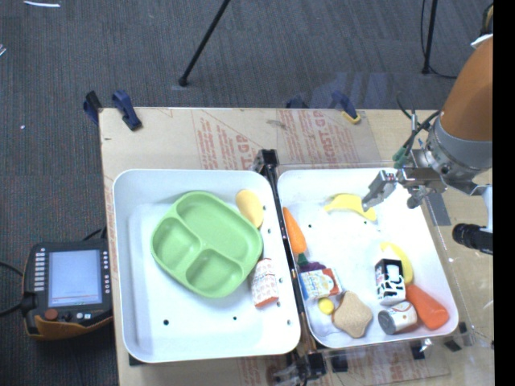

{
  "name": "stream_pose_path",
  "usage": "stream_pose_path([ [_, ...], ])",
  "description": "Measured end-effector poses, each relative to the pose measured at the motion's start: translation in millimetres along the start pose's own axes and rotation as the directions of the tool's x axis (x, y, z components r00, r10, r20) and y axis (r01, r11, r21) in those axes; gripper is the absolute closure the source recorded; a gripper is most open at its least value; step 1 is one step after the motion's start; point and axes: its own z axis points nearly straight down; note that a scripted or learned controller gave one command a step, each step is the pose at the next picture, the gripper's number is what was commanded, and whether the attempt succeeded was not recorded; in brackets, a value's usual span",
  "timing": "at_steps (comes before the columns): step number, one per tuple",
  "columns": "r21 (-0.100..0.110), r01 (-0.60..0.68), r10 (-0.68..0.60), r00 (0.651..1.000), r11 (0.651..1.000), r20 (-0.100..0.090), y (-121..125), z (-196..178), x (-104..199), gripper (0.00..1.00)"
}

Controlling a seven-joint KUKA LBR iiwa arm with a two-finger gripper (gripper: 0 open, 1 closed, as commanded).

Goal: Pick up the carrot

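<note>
Hanging over the far right corner of the right bin [434,240], the jaws [400,190] stand spread apart with nothing between them, one finger [377,188] angled down toward the left. Just beside that finger lies a banana [351,205], flat on the white floor of the bin. Behind the jaws the grey wrist rises to the orange band of the arm [471,95] at the right.

Well apart from the jaws, the carrot [294,232] lies along the left wall of the same bin, its thin end pointing away from me and its green top toward the near side. Near its green end sits a small colourful pouch [318,282], then a slice of bread [352,314] closer to the front rim. Toward the right front corner I see a black and white can [390,281], a grey tin [397,319] and an orange piece [428,307] touching it.

Across the divider, the left bin [133,296] holds a green divided plate [208,244], a yellow piece [250,207] at its far edge, and a small bottle [265,283] by the right wall. Both bins rest on the table [201,135].
</note>
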Motion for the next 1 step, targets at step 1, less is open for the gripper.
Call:
stream_pose_path([
  [1,0.011,-0.104,0.104,0.995,0.995,-0.002,1.6,98.4,49.2,0.0],
])
